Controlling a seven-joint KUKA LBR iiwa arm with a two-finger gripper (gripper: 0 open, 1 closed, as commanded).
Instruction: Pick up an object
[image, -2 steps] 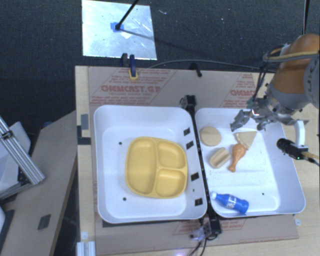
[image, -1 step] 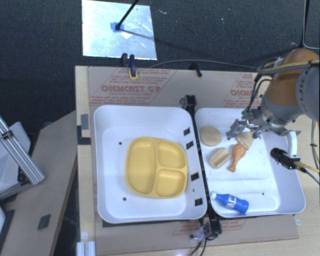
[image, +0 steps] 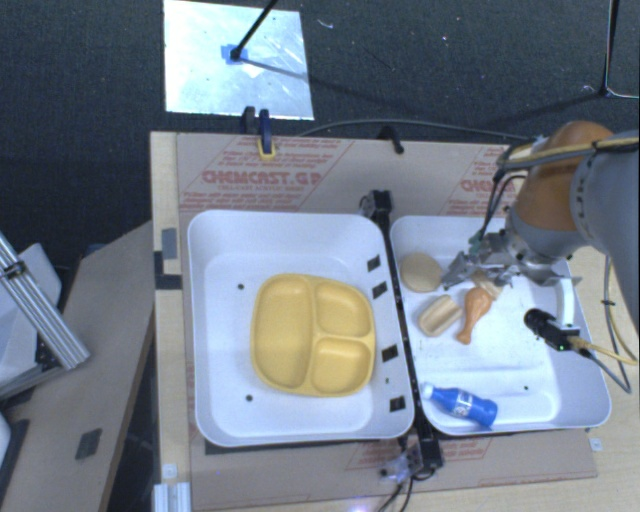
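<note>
While the gripper (image: 487, 268), grip unclear, hovers over the drumstick (image: 476, 309), a bread roll (image: 438, 315) lies just beside.

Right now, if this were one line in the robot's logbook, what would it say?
arm: over right bin | gripper: above drumstick, nothing seen held | nearby: bread roll, blue bottle | left bin: yellow tray

Left white bin (image: 215, 300): yellow divided plastic plate (image: 312, 332). Right white bin (image: 580, 395): tan bread roll (image: 421, 270), orange drumstick (image: 476, 310), blue bottle (image: 462, 403), gripper (image: 480, 268).
</note>
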